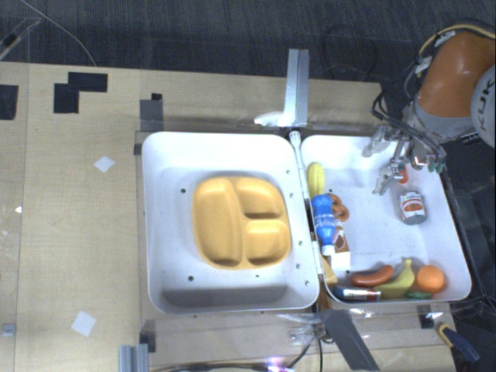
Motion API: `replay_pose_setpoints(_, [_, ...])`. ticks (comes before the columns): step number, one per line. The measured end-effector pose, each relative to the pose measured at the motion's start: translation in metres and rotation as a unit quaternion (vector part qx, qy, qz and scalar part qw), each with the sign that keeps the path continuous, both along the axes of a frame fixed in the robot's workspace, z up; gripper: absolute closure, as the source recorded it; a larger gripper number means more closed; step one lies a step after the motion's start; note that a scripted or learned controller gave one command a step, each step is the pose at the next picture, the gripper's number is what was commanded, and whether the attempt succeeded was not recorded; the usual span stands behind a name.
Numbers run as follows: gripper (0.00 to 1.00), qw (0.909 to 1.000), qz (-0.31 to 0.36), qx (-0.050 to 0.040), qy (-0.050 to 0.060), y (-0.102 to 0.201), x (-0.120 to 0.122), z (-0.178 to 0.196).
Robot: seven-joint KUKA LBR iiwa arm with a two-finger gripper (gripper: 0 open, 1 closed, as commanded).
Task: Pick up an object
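We see the gripper (391, 165) hanging spread and empty over the right bin (449, 231), just above the small jar (412, 207), so nothing is picked yet and the descent, closing and lift all remain.

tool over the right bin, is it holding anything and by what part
Nothing is held. The tool hangs open above the right bin floor, and the small jar lies apart from it, just below.
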State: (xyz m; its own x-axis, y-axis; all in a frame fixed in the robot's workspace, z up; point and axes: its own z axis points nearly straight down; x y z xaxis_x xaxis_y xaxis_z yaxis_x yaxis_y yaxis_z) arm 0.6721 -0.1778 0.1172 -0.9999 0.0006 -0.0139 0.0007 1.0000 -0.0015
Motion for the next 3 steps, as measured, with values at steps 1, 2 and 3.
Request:
replay_pose_setpoints(1, [0.0, 0.9629, -0.27, 0.0033, 0.001, 0.003, -0.001, 0.016])
replay_pose_setpoints(2, [0.0, 0.978, -0.209, 0.0022, 0.001, -0.004, -0.031, 0.048])
replay_pose_setpoints(3, [0.0, 0.9106, -0.413, 0.0046, 0.003, -0.013, -0.04, 0.01])
